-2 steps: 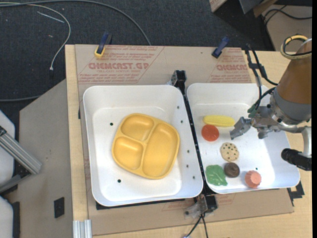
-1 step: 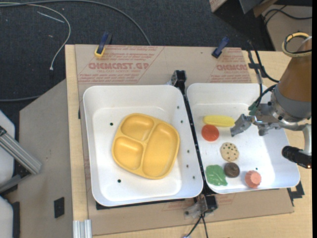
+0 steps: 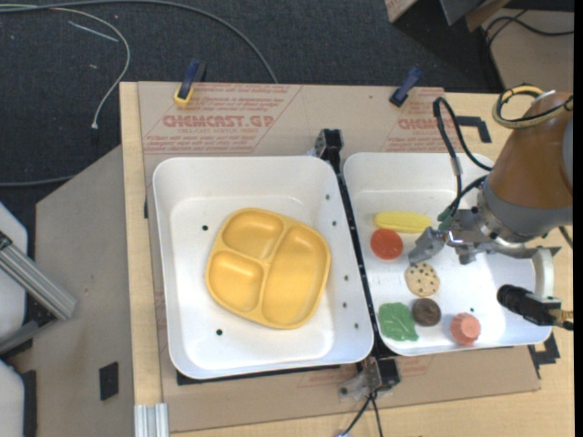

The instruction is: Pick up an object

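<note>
1. I see the arm (image 3: 533, 167) reaching in from the right, over the right bin (image 3: 401, 169).
2. Its jaws (image 3: 428, 246) hang above the middle of that bin, pointing left, just over the cookie (image 3: 422, 280).
3. I cannot tell how wide the jaws stand; the fingers blur into the grey wrist, and I see nothing between them.
4. The right bin holds six small things. A yellow block (image 3: 402, 221) lies near the back, with a red ball (image 3: 387, 244) just in front of it.
5. The cookie, pale with dark spots, sits near the bin's middle, right of the ball and apart from it.
6. Along the front wall I count three: a green leaf (image 3: 397, 321) at the left, a brown disc (image 3: 426, 312) just beside it, and a pink piece (image 3: 465, 328) further right.
7. All six rest on the bin floor; none is lifted.
8. The left bin (image 3: 182, 189) carries a yellow plate (image 3: 268, 267) with three sections, lying flat near its middle.
9. A black clip (image 3: 329, 141) sits where the two bins meet at the back.
10. Both bins stand on a brown board (image 3: 228, 116) on the desk, with a blue clamp (image 3: 189, 78) on its back edge at the left and another clamp (image 3: 406, 86) at the right.
11. A grey cable (image 3: 109, 35) loops across the dark floor behind.
</note>
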You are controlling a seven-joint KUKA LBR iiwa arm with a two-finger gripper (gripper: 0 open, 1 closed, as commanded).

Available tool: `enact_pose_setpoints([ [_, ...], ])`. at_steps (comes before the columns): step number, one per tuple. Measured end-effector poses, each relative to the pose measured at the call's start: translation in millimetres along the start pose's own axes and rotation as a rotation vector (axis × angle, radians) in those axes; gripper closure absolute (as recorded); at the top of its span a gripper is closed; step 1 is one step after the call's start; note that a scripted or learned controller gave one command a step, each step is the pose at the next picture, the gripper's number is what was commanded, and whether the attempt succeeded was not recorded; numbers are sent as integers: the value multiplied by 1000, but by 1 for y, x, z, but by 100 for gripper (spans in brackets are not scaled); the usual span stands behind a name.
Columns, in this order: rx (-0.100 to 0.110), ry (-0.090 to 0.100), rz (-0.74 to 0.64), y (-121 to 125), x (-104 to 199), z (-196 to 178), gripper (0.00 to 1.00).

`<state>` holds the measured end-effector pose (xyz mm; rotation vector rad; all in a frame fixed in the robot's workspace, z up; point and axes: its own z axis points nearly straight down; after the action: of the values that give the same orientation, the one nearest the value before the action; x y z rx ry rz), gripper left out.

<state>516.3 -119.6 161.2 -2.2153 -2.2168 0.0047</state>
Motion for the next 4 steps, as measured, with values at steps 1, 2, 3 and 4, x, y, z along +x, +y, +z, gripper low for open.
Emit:
enact_pose_setpoints([
  [1,0,-1,1,4,-8,49,0],
  [2,-4,-1,2,4,-7,77,0],
  [3,-8,-1,1,5,-7,65,100],
  [4,-14,-5,-1,7,-4,2,100],
])
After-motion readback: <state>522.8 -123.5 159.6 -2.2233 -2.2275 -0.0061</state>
